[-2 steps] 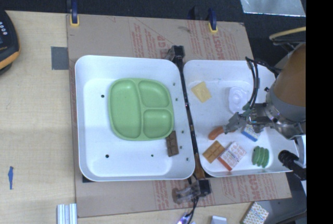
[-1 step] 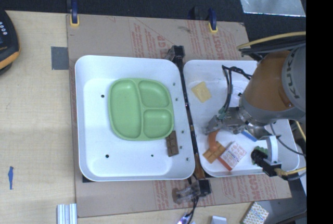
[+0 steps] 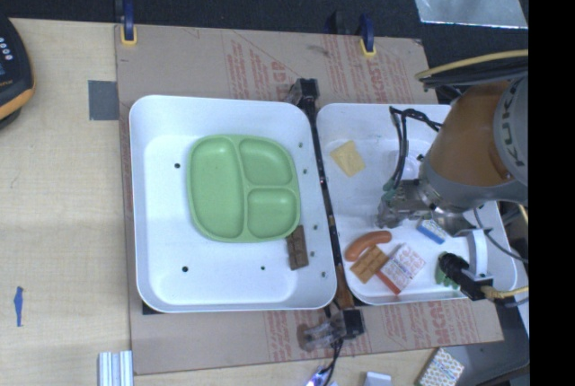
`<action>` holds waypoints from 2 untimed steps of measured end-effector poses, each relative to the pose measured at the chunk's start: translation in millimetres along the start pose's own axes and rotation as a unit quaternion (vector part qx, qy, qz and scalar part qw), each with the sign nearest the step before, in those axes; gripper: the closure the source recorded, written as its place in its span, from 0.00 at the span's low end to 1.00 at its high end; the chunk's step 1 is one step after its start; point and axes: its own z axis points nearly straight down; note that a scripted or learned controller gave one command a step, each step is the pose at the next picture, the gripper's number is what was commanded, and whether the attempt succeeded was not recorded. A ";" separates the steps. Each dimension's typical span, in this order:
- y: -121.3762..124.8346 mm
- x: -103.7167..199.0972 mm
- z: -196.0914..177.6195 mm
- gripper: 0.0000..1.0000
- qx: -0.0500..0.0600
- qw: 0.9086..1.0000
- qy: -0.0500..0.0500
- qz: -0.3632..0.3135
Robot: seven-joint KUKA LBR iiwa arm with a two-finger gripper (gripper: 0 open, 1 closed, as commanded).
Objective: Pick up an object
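Sausage lies just below-left of your gripper in the right bin; nothing shows between the fingers, and how far they are open you cannot tell. Around the gripper, one each: orange cracker and red-white packet below, blue piece to the right, yellow cheese above-left. Well left, one green divided plate sits in the left bin. Two bins on brown cardboard, wooden bench, dark floor behind.
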 end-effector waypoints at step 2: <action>106.8 -48.2 -20.8 0.00 -0.008 1.000 -0.002 0.001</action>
